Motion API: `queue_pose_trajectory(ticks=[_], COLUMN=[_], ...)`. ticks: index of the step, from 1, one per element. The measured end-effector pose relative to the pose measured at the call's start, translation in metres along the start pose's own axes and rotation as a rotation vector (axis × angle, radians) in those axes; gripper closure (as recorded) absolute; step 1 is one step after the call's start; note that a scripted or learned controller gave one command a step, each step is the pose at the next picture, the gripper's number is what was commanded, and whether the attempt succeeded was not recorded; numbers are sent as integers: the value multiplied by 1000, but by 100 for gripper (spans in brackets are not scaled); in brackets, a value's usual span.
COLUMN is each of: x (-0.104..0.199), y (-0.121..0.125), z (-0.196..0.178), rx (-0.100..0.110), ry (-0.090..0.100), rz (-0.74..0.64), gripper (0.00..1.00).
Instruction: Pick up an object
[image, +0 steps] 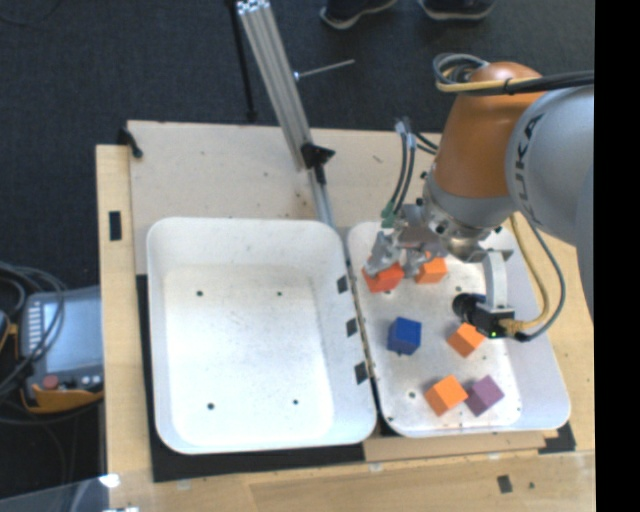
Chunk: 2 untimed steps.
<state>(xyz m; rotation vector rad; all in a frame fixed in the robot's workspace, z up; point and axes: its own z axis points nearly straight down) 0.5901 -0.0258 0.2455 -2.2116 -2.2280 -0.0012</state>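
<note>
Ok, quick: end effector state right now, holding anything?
End effector: low in the right bin, at an orange block; open or closed cannot be told, nor whether it holds the block.

2 bins sit side by side on a bench (120, 300). The left bin (250, 240) adjoins the right bin (545, 400), which holds 6 blocks (2 at the back beneath the arm (500, 130), 1 at centre, 1 right, 2 at front).

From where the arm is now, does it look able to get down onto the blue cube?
Probably yes. The blue cube sits apart from the other blocks in the right bin, open from above, just below the gripper.
</note>
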Motion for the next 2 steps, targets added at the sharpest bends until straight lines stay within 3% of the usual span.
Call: queue_pose_trajectory(ticks=[2], x=[108], y=[-39], z=[-5], rx=[2], ry=[-1], rz=[-1], gripper=[100])
